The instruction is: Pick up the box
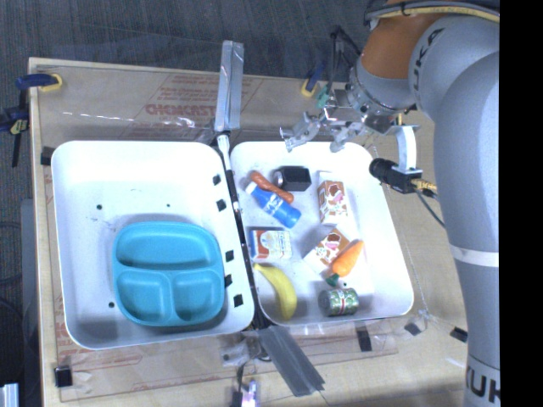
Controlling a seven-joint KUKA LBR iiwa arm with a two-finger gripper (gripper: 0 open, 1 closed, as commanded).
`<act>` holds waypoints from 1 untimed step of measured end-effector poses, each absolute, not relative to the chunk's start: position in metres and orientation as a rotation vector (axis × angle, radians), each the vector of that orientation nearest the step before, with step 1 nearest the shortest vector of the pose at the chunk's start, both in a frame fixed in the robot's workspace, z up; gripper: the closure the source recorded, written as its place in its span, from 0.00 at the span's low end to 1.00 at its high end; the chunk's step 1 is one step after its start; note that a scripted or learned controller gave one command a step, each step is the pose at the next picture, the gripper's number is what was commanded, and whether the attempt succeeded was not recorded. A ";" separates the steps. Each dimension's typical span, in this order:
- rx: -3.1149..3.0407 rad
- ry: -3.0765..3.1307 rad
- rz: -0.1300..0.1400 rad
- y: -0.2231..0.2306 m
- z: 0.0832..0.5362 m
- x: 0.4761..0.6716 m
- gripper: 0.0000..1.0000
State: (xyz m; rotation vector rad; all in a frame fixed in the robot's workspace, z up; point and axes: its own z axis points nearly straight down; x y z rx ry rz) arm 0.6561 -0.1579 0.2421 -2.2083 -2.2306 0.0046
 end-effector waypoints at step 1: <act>-2.244 -2.209 -0.003 -0.103 0.125 0.601 0.00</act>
